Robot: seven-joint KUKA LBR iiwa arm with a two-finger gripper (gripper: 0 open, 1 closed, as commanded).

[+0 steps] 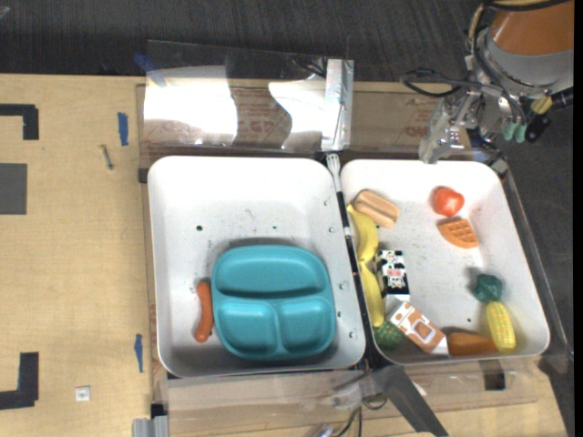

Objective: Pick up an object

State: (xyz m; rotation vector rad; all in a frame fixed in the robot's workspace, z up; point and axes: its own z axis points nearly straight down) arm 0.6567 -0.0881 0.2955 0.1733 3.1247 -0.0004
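Toys crowd the right bin (519, 235); the tomato (447, 200) lies upper right, just below our gripper (441, 144). We cannot tell how it stands, or see anything held. Descending here, we risk clipping the bin's rim.

In the upper right corner, the arm (533, 21) shows a broad orange band, grey metal wrist, black cables and green-tipped connectors.
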